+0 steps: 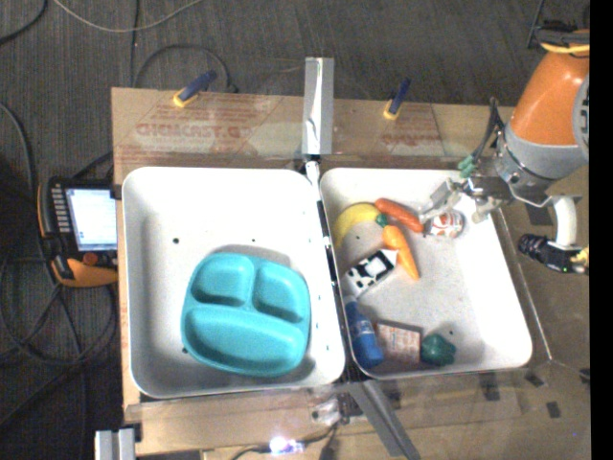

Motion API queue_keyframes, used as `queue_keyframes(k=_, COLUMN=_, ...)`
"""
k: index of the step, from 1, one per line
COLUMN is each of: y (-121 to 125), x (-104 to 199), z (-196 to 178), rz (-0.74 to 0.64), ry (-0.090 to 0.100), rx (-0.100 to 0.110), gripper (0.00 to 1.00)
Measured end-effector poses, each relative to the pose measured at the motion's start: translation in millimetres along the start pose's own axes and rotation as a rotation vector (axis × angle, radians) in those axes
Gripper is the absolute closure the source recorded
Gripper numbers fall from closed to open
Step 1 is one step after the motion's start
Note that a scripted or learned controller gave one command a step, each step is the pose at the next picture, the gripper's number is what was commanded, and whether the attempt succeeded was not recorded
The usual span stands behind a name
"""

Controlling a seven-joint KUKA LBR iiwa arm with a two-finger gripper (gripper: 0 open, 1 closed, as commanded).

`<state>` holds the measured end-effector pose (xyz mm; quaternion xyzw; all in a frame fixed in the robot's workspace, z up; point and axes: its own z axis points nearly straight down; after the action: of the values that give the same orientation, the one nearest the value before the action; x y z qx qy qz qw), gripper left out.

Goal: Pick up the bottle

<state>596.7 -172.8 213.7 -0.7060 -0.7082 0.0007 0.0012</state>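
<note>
Wooden bench (220,127) on dark carpet (115,27), cables trailing; hand (458,202) over right bin (522,338), state unclear.

Dark grey carpet floor (239,27) fills the upper frame, crossed by thin loose cables (91,17). A brown board bench (220,127) carries two blue-and-yellow clamps (194,88) along its top edge. A handheld pendant with a lit screen (81,228) lies at left.
</note>
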Motion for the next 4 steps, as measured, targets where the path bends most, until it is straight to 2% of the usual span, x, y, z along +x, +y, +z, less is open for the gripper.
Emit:
queue_keyframes(k=1, y=-13, x=66, z=45, rz=0.270, ry=0.000, rx=0.001, gripper=0.00)
queue_keyframes(k=2, y=-114, x=144, z=32, rz=0.161, ry=-0.001, rx=0.003, gripper=0.00)
queue_keyframes(k=3, y=-112, x=167, z=-47, rz=0.261, ry=-0.003, rx=-0.001, gripper=0.00)
queue_keyframes(k=4, y=-112, x=258, z=32, rz=0.117, ry=-0.002, rx=0.004, gripper=0.00)
